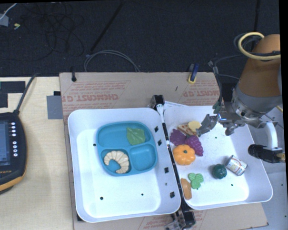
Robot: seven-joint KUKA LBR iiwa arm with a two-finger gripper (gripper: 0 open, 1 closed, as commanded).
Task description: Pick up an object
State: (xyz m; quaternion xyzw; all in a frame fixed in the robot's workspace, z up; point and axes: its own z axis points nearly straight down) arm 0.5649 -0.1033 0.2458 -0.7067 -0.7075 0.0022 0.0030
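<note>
My gripper (218, 127) hovers over the upper middle of the right bin (254, 188), open, with nothing between its fingers. Its left fingertip is just right of a yellow piece (194, 125) and a brown piece (184, 130). Below those lie purple grapes (191, 143) and an orange pumpkin (184, 154). Lower in the bin sit a dark green ball (219, 171), a small tipped can (236, 165), a green leafy toy (196, 180) and an orange-brown piece (186, 188).
The left bin (88, 195) holds a blue divided plate (142, 157) with a croissant (117, 161) and a green leaf (136, 135). A black divider (166, 149) runs between the bins. A tablet (5, 149) lies at far left.
</note>
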